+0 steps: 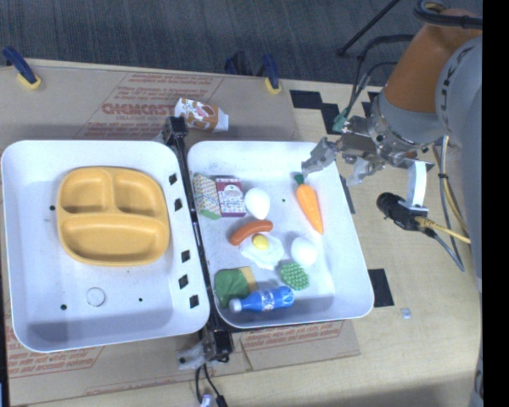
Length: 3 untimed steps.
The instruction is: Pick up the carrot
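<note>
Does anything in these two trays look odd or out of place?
One small packet lies outside both bins, on the cardboard behind them. Everything else sits inside: the carrot and other toy food in the right bin, the yellow plate in the left.

One fixed overhead camera, slanting down on both bins [17, 227].

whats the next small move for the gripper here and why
Probably shift the gripper slightly toward the camera and lower it over the carrot: it sits just past the carrot's green top, near the far right of the right bin, and the carrot lies untouched on the bin floor.
</note>
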Each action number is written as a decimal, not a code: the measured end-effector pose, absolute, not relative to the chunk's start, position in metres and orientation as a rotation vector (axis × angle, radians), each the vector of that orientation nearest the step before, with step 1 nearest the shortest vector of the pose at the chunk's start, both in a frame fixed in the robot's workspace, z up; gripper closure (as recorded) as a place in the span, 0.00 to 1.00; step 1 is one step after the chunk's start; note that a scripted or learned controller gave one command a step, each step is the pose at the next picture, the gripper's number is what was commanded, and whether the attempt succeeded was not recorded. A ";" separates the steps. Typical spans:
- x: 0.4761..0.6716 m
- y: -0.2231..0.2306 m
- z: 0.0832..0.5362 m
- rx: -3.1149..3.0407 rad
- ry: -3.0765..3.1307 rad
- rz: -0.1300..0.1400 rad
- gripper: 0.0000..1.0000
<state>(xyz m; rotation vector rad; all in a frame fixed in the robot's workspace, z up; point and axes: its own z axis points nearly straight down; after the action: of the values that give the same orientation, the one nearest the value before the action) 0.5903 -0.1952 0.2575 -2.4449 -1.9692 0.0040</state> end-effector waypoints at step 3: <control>0.638 -0.210 0.126 -1.866 -2.523 0.004 1.00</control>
<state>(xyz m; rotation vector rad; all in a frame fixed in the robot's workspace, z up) 0.6378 -0.2102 0.1257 -1.8661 -2.5229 0.0041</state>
